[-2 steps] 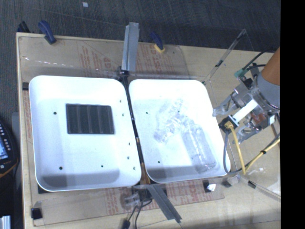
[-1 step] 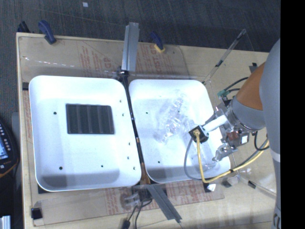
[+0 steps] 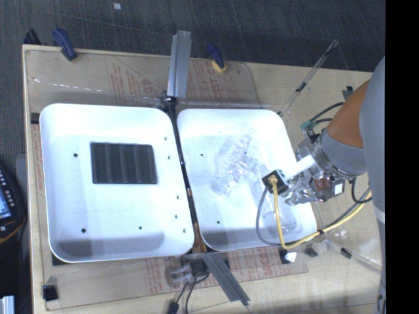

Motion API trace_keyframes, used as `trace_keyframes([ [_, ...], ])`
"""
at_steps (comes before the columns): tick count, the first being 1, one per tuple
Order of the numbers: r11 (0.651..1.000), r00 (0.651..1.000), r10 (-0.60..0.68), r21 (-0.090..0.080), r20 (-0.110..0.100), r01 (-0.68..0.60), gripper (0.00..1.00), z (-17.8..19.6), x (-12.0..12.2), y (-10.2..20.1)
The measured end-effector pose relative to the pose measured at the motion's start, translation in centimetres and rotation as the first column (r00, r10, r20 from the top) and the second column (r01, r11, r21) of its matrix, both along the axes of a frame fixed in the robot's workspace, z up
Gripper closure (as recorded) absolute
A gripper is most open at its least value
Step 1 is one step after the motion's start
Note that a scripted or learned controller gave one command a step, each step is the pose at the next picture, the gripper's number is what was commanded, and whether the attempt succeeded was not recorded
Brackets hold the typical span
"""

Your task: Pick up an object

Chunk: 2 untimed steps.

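Arm [image 3: 374, 142], grey with an orange band and standing nearest the lens, is reaching in from the right of the view. It is carrying the gripper [image 3: 298, 193] over the right-hand rim of the right bin [image 3: 216, 224], toward that bin's near corner. Whether the gripper is open or closed cannot be told, since its tip is sitting among cables and glare; nothing is showing as held. 2 candidate objects are lying in the 2 bins. Clear plastic [image 3: 236, 162], crumpled and almost lost against the white floor, is resting around the middle of the right bin, near the gripper but apart from it. A dark ribbed slab [image 3: 123, 163] is lying flat in the middle of the left bin [image 3: 65, 129], well apart from the gripper. By judgement, the step in hand is the approach: the grasp is not yet made, and the plastic, being closer, is the likelier target. The next move is calling for a shift away from the rim and inward over the plastic, then a straight descent. The closure will need to catch a raised fold, because a thin, springy, see-through piece is likely to slip or flatten under a shallow pinch.
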<state>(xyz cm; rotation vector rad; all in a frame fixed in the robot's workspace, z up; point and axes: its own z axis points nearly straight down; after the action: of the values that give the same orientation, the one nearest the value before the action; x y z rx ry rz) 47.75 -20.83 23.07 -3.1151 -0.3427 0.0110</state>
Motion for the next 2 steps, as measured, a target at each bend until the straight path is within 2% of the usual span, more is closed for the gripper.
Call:
trace_keyframes([
  [1, 1.000, 1.000, -0.003, -0.005, 0.007, 0.003, 1.00, 8.3, 8.6, 7.6],
  [2, 0.912, 0.912, 0.410, -0.005, 0.006, -0.410, 1.00, 9.5, 9.3, 2.7],
])
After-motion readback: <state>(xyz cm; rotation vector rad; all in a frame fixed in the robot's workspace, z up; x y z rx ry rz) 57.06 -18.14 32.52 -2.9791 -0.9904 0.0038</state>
